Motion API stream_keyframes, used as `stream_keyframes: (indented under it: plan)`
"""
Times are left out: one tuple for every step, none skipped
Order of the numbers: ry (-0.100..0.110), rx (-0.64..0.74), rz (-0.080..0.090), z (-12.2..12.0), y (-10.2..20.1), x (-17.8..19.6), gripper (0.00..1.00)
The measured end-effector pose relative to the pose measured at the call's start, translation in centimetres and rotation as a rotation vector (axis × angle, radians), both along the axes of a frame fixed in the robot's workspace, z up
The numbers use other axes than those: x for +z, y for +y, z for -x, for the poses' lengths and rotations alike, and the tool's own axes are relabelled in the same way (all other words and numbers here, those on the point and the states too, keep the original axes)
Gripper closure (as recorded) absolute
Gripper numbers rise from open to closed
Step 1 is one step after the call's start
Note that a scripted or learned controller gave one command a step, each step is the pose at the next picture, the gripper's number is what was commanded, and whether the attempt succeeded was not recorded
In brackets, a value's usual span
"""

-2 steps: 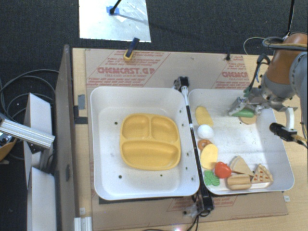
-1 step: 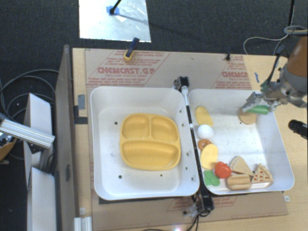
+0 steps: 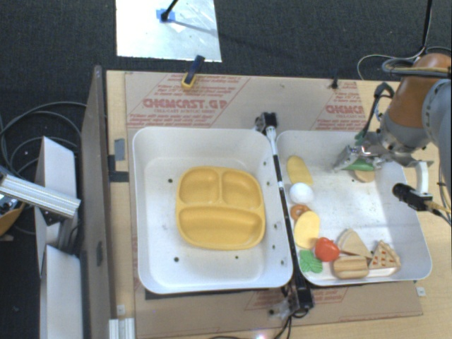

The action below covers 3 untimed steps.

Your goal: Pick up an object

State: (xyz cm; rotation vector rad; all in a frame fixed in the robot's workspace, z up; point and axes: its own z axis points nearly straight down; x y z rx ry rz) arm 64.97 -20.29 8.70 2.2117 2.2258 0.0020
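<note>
Reaching into the right bin (image 3: 402, 260) from the far corner, the pincer (image 3: 359, 159) is pressing down over a green and tan food piece (image 3: 364, 169), seemingly closing on it; whether anything is actually gripped, I cannot tell.

I am watching through a single fixed camera that is looking down at a slant from above the bench (image 3: 233, 90), far enough back that it is taking in both white bins side by side, the left bin (image 3: 152, 189) and the right bin (image 3: 406, 239), along with the dark floor beyond. The arm (image 3: 417, 97) is coming in from my right edge, so I am seeing it from above and slightly behind.
</note>
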Motion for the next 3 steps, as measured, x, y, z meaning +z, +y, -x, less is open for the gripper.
stream_keyframes:
  plan:
    - [-0.003, 0.001, 0.001, 0.0, -0.1, 1.5, 1.00]
    - [0.006, 0.001, -0.005, 2.4, 5.8, -0.4, 1.00]
    - [0.000, -0.006, -0.001, 3.2, 3.3, 2.0, 1.00]
